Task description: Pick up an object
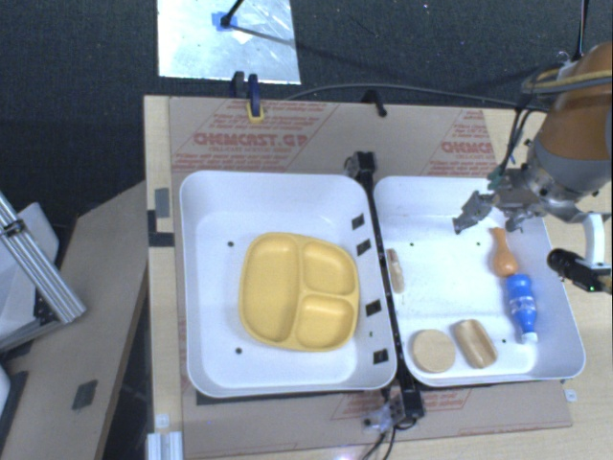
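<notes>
- Nearest the camera, a round tan disc (433, 350) and a tan bread-shaped block (474, 342) lie side by side at the near edge of the right white bin (421, 220), just short of its rim.
- Both shallow bins rest on a brown printed cardboard sheet (287, 134) atop the pale wooden bench (153, 161); dark carpet (77, 84) lies beyond, with a shiny silver sheet (192, 36) on it.
- Filling much of the left white bin (206, 209) is a yellow plastic divided tray (299, 290), with bare floor along the bin's far and left sides.
- Bare white floor spans the middle of the right bin; a small pale stick-like piece (394, 269) hugs its left wall.
- Along the right side lie a blue plastic bottle with white cap (522, 306) and, just beyond it, an orange gourd-shaped toy (502, 253).
- Above the bin's far right part hangs the grey claw (493, 211), fingers spread apart and gripping nothing, just beside the gourd's narrow end.
</notes>
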`<state>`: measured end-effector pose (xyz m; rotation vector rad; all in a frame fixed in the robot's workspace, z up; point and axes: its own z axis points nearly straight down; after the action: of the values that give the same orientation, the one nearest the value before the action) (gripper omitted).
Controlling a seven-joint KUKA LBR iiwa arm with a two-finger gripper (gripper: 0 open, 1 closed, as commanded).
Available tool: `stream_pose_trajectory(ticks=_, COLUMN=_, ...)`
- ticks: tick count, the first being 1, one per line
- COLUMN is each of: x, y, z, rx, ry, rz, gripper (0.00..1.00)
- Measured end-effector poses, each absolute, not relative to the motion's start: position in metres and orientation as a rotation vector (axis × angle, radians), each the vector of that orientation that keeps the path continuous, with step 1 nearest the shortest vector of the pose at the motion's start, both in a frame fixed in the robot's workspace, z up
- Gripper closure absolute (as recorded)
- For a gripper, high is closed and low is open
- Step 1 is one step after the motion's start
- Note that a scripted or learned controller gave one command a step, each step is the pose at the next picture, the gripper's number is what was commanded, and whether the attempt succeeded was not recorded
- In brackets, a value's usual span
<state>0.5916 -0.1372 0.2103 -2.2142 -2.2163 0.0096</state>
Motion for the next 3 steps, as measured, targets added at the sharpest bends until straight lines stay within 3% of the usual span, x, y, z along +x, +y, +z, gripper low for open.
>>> stream_pose_trajectory(ticks=1, x=0.594, y=-0.137, z=0.217, rx=-2.218, ry=-2.226, rz=-0.001, gripper=0.00)
stream_pose_trajectory(ticks=3, x=0.603, y=-0.147, z=0.117, rx=-2.219, ry=-2.223, rz=0.001, gripper=0.00)
